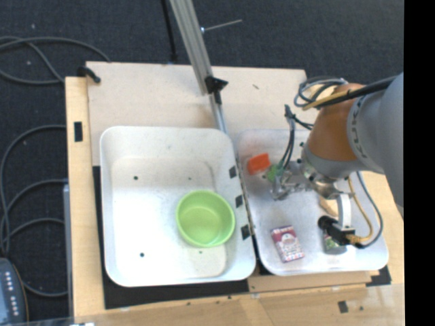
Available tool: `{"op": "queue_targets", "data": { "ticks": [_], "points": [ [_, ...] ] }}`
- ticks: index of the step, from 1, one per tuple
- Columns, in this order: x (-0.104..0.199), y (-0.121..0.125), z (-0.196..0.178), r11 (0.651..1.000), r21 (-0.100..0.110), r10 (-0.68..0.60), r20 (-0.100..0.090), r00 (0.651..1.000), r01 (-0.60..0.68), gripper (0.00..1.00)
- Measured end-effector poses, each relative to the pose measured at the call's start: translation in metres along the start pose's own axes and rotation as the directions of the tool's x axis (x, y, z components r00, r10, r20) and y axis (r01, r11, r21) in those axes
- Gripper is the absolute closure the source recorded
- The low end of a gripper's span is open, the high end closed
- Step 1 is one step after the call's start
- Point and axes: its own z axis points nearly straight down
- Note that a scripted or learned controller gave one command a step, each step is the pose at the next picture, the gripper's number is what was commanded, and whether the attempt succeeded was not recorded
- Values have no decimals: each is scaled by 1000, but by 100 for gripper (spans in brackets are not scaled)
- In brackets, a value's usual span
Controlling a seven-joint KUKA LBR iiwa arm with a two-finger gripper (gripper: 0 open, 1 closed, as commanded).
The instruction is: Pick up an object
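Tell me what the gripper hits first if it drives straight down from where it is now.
Most likely the right bin's white floor beside the orange block. The gripper points down into that bin, with a small green piece close by. Depth from this slanted view is unclear, so it may clip that piece first.

Grey arm point(380, 114) entering from three o'clock, orange band point(329, 134) above the wrist, wrist bent down toward eight o'clock, tool point(282, 185) low and pointing toward nine o'clock, cables point(319, 90) looped over the wrist
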Motion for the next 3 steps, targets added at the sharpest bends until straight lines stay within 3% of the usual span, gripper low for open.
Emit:
{"op": "queue_targets", "data": {
  "ticks": [2, 3],
  "points": [
    [-6, 7, -110, 1000, -4, -12, 3, 1000, 12, 100],
    [44, -3, -123, 1000, 0, -17, 0, 1000, 17, 100]
  ]
}}
